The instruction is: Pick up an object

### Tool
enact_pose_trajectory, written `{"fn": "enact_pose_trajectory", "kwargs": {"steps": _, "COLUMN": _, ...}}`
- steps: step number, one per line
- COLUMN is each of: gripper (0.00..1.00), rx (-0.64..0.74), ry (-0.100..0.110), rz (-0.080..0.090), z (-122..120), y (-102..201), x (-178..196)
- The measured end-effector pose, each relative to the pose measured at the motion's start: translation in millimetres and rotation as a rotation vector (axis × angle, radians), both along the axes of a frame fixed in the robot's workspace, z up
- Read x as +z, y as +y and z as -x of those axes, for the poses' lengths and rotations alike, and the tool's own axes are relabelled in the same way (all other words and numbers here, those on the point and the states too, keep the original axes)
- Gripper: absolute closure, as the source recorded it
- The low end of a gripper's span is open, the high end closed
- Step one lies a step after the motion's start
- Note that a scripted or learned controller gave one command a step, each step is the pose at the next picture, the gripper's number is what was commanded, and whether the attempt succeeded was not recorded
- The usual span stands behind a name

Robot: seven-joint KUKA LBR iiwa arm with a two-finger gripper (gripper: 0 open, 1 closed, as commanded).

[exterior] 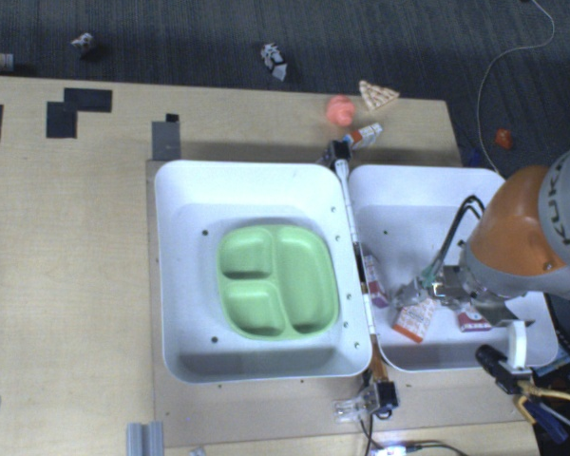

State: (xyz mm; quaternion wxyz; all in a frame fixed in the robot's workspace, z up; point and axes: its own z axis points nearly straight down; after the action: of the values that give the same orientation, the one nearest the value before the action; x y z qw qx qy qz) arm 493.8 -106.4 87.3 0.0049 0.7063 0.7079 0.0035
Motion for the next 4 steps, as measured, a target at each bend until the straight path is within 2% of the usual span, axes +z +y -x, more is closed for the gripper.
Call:
{"fn": "enact_pose_trajectory", "kwargs": {"steps": 1, "gripper": 1.00, "rx": 0.001, "ry": -0.006, "rz": 0.001, "z": -2.2, "y": 0.0, "x": 11.3}}
{"fn": "enact_pose_trajectory", "kwargs": {"steps": 2, "gripper": 1.00, "rx": -0.001, "ry": 0.006, "rz": 0.001, "z": -76.7, "y": -100.5, "x": 68.0}}
{"fn": "enact_pose_trajectory", "kwargs": {"steps": 3, "gripper": 1.00, "rx": 0.004, "ry": 0.005, "rz": -0.002, "z": -138.2, "y": -54.3, "x": 114.1}}
{"fn": "enact_pose_trajectory", "kwargs": {"steps": 4, "gripper": 1.00, "rx": 0.004, "ry": 0.006, "rz": -0.003, "z": -70.4, "y": 18.7, "x": 196.4}}
